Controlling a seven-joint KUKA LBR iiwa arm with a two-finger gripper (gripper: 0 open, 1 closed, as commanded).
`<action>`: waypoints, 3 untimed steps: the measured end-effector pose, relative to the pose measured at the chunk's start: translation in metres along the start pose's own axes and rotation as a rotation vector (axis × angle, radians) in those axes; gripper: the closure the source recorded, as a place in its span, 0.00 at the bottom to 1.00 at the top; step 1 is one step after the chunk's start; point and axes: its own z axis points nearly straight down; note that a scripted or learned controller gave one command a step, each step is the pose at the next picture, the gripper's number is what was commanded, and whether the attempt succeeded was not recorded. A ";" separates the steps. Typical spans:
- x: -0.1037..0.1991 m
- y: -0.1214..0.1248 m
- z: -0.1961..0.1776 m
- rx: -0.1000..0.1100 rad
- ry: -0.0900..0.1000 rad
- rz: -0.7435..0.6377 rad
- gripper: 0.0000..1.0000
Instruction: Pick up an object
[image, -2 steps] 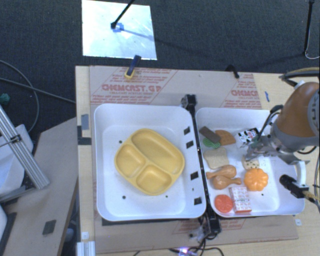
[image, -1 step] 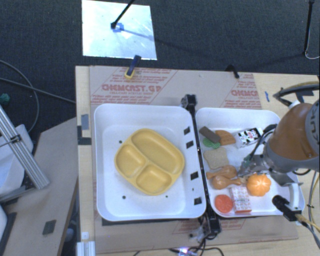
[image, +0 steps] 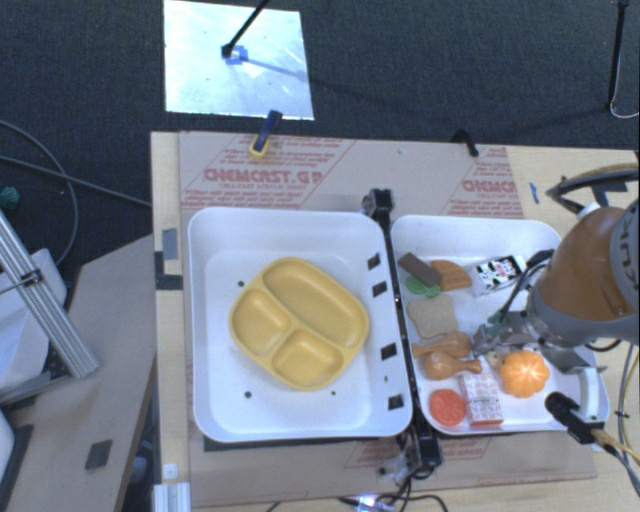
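On the tabletop (image: 330, 165), left bin (image: 215, 330) holds a yellow divided plate (image: 298, 322). Right bin (image: 545, 240) holds all the toy food; pick not done, nothing visibly lifted. End effector (image: 492, 335) sits low by the chicken drumstick (image: 443, 353) and orange (image: 523, 373); grip state: cannot tell. Drumstick's long axis runs roughly left-right, tilted slightly.

two white bins (image: 300, 225), one yellow plate (image: 298, 322)
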 end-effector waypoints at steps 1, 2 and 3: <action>0.025 -0.006 0.001 0.008 0.008 -0.003 0.00; 0.039 0.031 -0.034 0.026 0.013 -0.008 0.00; 0.120 0.051 -0.095 0.025 0.016 -0.014 0.00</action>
